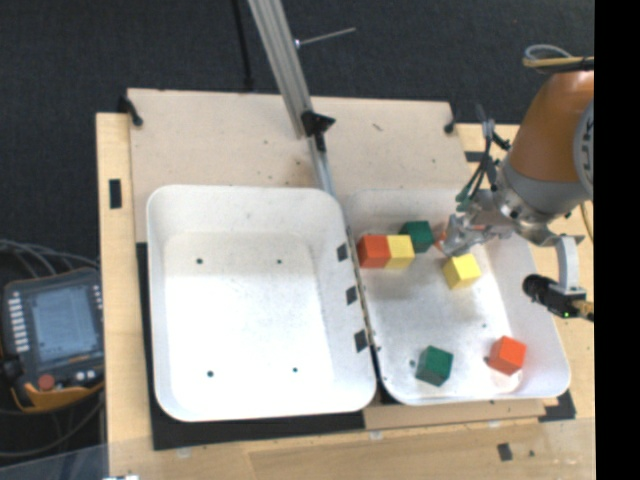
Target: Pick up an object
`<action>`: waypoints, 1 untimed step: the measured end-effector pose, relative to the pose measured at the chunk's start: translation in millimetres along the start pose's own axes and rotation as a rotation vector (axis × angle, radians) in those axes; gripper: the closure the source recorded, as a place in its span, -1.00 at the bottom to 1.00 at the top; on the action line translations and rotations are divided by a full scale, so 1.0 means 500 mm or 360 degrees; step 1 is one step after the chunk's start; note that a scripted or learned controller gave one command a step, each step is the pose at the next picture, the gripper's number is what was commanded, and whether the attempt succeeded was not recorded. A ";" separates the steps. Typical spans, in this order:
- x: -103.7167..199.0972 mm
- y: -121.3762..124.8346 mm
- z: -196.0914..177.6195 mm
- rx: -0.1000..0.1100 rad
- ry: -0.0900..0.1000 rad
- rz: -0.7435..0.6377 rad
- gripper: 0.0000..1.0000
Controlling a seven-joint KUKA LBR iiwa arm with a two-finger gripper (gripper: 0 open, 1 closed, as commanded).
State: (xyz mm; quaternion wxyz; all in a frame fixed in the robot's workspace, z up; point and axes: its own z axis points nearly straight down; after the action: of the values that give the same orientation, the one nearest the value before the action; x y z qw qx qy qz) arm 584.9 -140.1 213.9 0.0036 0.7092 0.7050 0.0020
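Hand (462, 230) hangs low in the right bin (540, 388), just above a yellow cube (461, 270); if its fingers are spread or pressed together, I cannot tell.

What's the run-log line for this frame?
arm: over right bin | gripper: low among blocks, beside yellow block, near green block | grasp: none visible | left bin: untouched

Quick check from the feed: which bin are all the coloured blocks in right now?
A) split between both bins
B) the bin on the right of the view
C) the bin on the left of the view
B. The orange cube, yellow cube, dark green cube, second yellow cube, second green cube and second orange cube all lie in the shallow white right-hand bin, where the tool is.
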 end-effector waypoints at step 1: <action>-0.003 0.004 -0.104 0.0000 0.0000 -0.0013 1.00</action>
State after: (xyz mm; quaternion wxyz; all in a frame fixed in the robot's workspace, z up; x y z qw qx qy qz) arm 586.4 -141.7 265.7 0.0035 0.7063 0.7079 0.0019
